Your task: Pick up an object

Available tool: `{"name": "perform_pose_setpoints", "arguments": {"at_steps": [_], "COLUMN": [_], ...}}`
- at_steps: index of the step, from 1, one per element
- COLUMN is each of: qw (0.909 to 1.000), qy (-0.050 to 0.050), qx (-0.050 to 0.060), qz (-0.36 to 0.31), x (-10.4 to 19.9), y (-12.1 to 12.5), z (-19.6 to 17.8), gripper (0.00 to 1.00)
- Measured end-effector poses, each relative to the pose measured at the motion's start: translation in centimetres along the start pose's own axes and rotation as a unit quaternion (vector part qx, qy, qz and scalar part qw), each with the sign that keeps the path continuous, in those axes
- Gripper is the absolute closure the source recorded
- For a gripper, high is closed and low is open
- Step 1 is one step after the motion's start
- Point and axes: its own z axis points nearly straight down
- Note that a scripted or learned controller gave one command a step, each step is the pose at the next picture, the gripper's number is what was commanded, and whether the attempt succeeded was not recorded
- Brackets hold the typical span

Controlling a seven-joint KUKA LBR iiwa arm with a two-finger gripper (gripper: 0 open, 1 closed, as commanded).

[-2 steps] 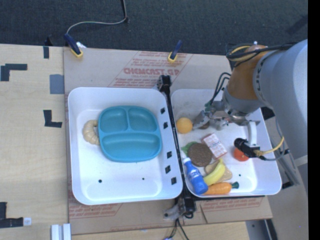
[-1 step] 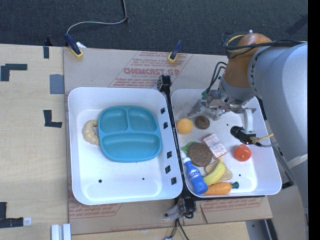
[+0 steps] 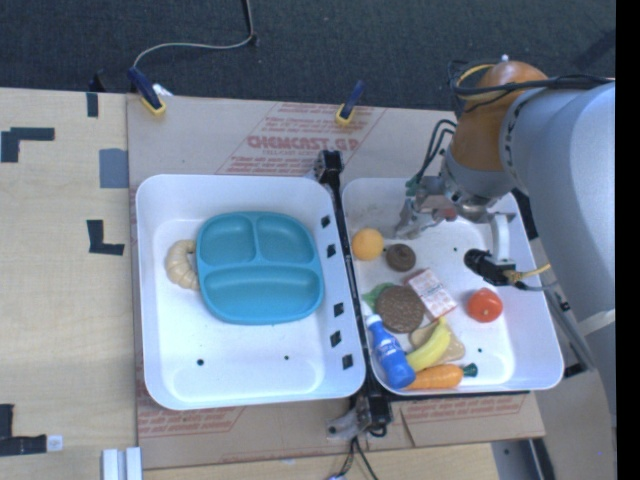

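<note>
Orange carrot (image 3: 436, 376) and yellow banana (image 3: 431, 346) sit nearest me in the right bin (image 3: 520, 363), blue bottle (image 3: 388, 353) beside them. Farther back, I judge the brown cookie (image 3: 400, 258) likeliest: it lies at seven o'clock from my gripper (image 3: 416, 218), just beside it. I cannot tell the pincer's state.

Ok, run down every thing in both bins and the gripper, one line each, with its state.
gripper: low in the right bin's upper part, nothing seen between its fingers
blue divided plate: flat in left bin, compartments bare
bread piece: against the plate's left edge
orange ball: loose, by the divider
brown cookie: lying flat
blue bottle: lying on its side
banana: resting on other items
carrot: lying at the front wall
tomato: apart, alone
</note>
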Motion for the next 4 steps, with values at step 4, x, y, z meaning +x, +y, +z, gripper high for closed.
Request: {"name": "perform_pose_setpoints", "arguments": {"at_steps": [4], "qw": [1.0000], "qy": [0.000], "qx": [0.000], "qz": [0.000], "x": [1.7], "y": [-4.8], "z": [0.9], "gripper": [0.00]}}
